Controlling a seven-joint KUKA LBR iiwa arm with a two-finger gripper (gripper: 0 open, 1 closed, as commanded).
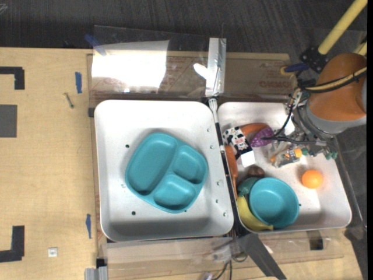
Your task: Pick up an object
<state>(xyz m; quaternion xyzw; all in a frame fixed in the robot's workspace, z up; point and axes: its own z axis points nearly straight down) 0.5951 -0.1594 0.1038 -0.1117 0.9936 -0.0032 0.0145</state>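
- Tan tabletop (46,156) first, with two white bins on it. What sits in the left bin (116,217)?
- One teal divided plate (166,171), lying flat. It is stiff, and I judge it wide and smooth, so it makes a poor first target.
- And the right bin (333,210)?
- That one is crowded. The grey arm (335,101) reaches in over its far right corner, and the gripper (289,151) hangs above the clutter in the middle. I cannot tell whether the jaws are wide or narrow; cables and small items blur together there.
- Largest thing in that bin?
- A teal bowl (273,200) at the near edge, mouth up. It looks like light, rigid plastic and probably slick. I would pinch its rim on the open right side.
- Next?
- A yellow banana (247,213), tucked against the bowl's left and partly under it. It may be a toy or a real one, and it is hemmed in either way.
- Smaller still?
- A cow-patterned piece (236,137) near the dividing wall, crowded by an orange shape and a purple one.
- The easiest pick?
- The orange ball (312,178). It lies on bare white floor, apart from the bowl and near the gripper. It should be light, but it is round and likely to roll, so the jaws ought to close squarely across its middle from straight above.
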